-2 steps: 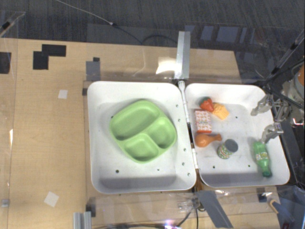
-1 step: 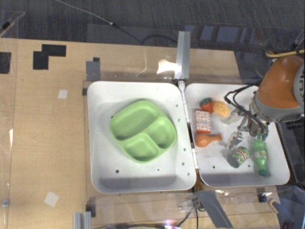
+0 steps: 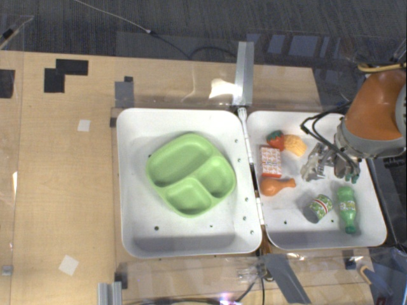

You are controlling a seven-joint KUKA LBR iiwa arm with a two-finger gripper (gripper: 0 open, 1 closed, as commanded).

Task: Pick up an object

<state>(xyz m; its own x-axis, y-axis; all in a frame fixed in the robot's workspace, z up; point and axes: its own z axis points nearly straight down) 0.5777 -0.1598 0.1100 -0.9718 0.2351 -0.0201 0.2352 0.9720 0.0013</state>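
My gripper (image 3: 329, 168) hangs over the right part of the right bin (image 3: 286, 234), fingers apart and pointing down, with nothing between them. Below it lie a small grey can (image 3: 318, 207) and a green bottle (image 3: 347, 210). To its left lie an orange drumstick-shaped toy (image 3: 277, 185), a red and white box (image 3: 270, 161), a yellow corn piece (image 3: 294, 145) and a small red and green item (image 3: 275, 136).
The left bin (image 3: 137, 234) holds a green divided plate (image 3: 191, 174). A metal divider post (image 3: 244, 75) stands behind the bins where they meet. Black cables (image 3: 315, 124) loop near the wrist.
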